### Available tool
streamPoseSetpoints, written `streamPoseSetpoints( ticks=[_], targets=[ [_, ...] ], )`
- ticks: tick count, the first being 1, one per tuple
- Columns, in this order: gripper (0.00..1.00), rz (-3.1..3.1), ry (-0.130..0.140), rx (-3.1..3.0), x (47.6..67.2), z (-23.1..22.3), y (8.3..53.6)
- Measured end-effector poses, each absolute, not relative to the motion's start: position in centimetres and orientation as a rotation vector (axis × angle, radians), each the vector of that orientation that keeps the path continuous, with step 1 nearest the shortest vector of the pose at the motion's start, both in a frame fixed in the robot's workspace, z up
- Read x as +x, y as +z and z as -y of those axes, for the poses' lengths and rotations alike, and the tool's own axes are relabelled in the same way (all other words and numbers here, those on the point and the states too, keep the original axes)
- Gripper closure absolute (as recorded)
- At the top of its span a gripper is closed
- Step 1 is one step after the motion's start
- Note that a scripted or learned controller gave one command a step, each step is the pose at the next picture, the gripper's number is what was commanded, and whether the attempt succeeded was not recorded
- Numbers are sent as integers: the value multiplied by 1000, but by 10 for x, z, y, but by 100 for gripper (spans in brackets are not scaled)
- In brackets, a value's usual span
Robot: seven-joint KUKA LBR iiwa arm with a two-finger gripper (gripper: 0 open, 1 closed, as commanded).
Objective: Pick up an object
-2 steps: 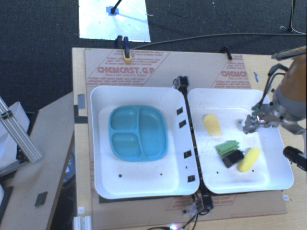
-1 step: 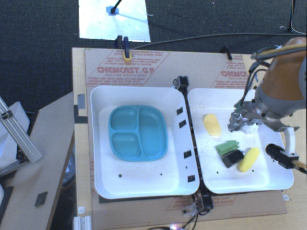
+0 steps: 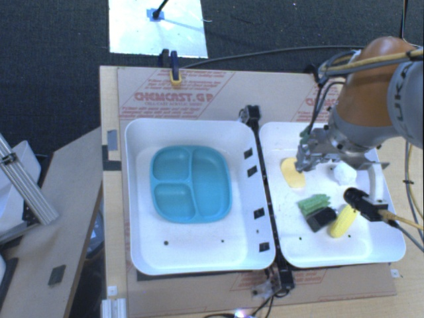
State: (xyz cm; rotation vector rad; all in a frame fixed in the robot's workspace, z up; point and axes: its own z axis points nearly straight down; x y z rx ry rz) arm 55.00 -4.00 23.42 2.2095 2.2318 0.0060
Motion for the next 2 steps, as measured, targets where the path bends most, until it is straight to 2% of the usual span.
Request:
streamPoseSetpoints(
  ticks=[1, 2],
  targets=[
    [100, -2232, 4, 2210, 574, -8, 225],
    [100, -2231, 4, 2211, 587, -53, 217]
  ],
)
